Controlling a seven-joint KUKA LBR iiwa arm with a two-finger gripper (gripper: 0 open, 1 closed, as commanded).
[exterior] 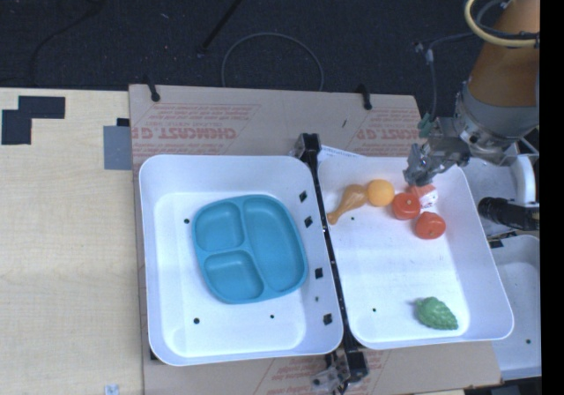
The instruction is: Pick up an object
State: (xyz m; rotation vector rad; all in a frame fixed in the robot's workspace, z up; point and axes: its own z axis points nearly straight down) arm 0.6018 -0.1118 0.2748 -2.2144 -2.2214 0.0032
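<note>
Camera view: two white bins side by side. The left bin [167, 208] contains a blue divided plate [248, 248]. The right bin [476, 252] contains an orange drumstick-shaped toy [346, 203], an orange ball [381, 192] touching its thick end, two red tomato-like pieces [418, 214] close together, and a green leafy item [436, 313] near the front corner. The gripper [426, 166] sits at the right bin's far edge, just above the tomatoes; its opening cannot be judged, and no object appears between its fingers.
</note>
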